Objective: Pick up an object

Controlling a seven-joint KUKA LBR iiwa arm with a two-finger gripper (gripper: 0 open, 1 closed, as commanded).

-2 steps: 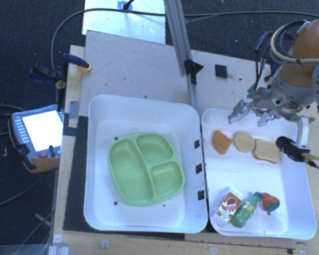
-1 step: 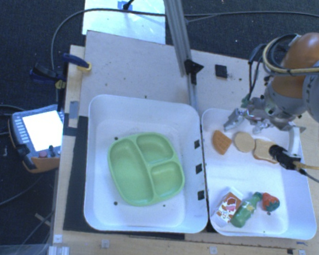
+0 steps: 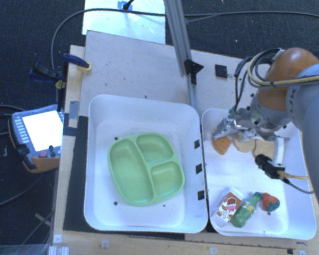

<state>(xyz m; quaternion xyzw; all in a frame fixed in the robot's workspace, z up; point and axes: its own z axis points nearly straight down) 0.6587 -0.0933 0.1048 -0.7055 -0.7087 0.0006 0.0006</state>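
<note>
My gripper (image 3: 232,128) hangs low over the back left part of the right bin (image 3: 303,170). Just below it lies an orange wedge-shaped piece (image 3: 222,145), and a tan bread-like piece (image 3: 243,143) sits beside that, partly under the wrist. Another tan piece (image 3: 264,147) lies to its right. Near the bin's front edge are a red and white packet (image 3: 228,208), a green bottle (image 3: 245,210) lying on its side, and a red strawberry toy (image 3: 270,202). I see nothing lifted off the bin floor.
The left bin (image 3: 99,145) holds a green divided plate (image 3: 146,167). A black cable plug (image 3: 269,166) trails off the wrist above the right bin. A slanted metal pole (image 3: 180,28) crosses the back of the bench.
</note>
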